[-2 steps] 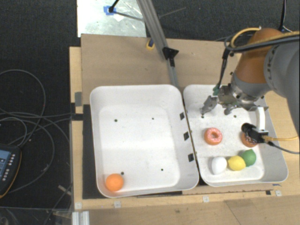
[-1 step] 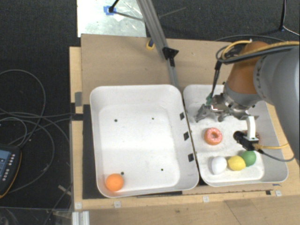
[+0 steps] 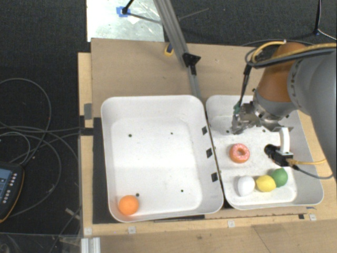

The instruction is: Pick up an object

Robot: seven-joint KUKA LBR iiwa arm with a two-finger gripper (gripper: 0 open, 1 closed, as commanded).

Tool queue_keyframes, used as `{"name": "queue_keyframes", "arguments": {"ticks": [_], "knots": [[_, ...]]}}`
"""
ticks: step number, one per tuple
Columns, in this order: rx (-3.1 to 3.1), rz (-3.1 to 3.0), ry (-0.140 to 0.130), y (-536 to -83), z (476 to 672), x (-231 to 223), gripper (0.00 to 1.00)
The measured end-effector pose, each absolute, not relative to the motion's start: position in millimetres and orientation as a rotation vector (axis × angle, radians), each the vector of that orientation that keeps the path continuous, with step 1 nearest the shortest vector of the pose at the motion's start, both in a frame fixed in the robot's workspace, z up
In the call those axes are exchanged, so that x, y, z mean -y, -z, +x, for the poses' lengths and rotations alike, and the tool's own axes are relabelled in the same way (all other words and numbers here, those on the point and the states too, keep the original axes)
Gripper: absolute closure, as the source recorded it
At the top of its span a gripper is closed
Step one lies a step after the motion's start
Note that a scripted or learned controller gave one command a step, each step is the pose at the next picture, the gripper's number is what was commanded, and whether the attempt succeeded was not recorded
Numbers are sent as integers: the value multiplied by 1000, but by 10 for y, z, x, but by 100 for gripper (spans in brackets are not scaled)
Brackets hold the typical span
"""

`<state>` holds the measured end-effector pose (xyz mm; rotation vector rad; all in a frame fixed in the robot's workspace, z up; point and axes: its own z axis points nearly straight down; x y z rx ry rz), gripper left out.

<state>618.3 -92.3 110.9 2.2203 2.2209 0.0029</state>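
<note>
Two white bins (image 3: 158, 105) share the wooden surface. Near the right bin's back edge, the gripper (image 3: 238, 125) hangs just behind the pink donut (image 3: 239, 153); its grip is unreadable. Descending there risks missing the donut.

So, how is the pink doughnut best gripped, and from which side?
Probably from straight above, closing the claw across one side of the ring of the pink doughnut. It lies flat with its hole facing up, apart from the other items.
</note>
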Motion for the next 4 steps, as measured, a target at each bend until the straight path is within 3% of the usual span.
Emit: {"name": "queue_keyframes", "arguments": {"ticks": [3,4], "knots": [[-2223,2210,-8,-2882,6284,845,100],[-2234,2211,-2,-2693,6212,282,100]]}}
